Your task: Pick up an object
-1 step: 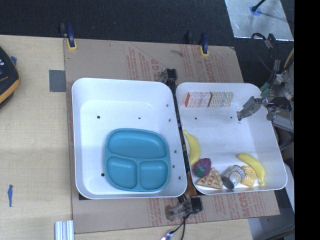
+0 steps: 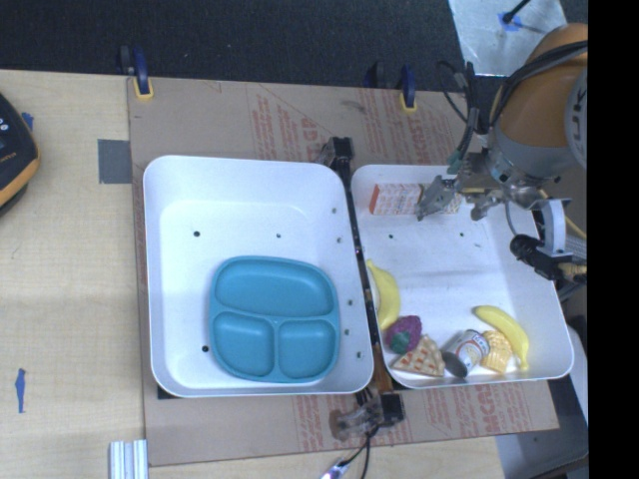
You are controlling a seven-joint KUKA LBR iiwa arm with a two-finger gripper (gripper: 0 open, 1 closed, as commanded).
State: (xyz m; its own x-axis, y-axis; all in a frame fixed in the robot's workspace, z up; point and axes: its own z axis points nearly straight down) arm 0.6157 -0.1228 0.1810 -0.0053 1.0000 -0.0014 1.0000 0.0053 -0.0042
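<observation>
Box (image 2: 393, 200) just left of tool (image 2: 435, 205): light, stiff cardboard, probably best pinched across its short sides; can't tell whether tool is open or closed.

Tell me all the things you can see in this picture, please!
Bins: 2, white, side by side on the bench; left bin, right bin.
Divided plate: 1, blue, in the left bin.
Bananas: 2, yellow, in the right bin; one by its left wall, one near its right corner.
Box: 1, white and red, top left of the right bin.
Grapes: 1 bunch, purple, near the front of the right bin.
Waffle slice: 1, tan, front of the right bin.
Can: 1, silver and red, lying beside the waffle slice.
Clamps: blue, along the bench's back edge.
Robot arm: 1, grey and orange, with its gripper over the back of the right bin.
</observation>
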